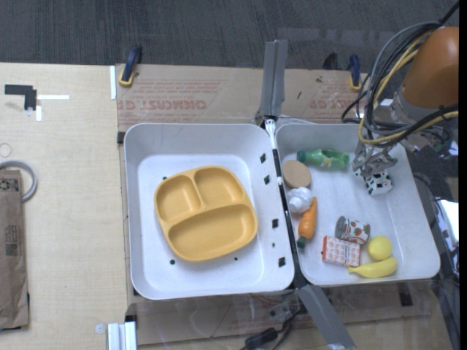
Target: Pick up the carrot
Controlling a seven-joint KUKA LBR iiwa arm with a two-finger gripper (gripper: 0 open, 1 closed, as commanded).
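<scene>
Approach step, no grasp yet. Grey arm with orange band (430,68) reaches into the white shallow plastic bin (419,217), and the end effector (373,168) hovers low at its far side, right by a small black-and-white spotted toy (379,184). How far it is open: cannot tell, cables and clutter hide it; nothing visibly held. Small orange tapered plastic carrot (308,220) lies well apart, toward the other bin and nearer the camera, against the bin's dividing wall, beside a white lumpy item (298,200). Next move probably: traverse across, align along the carrot, descend.

Upside-down red "CHEMCAST" lettering on the cardboard sheet (219,97) behind the bins.
</scene>
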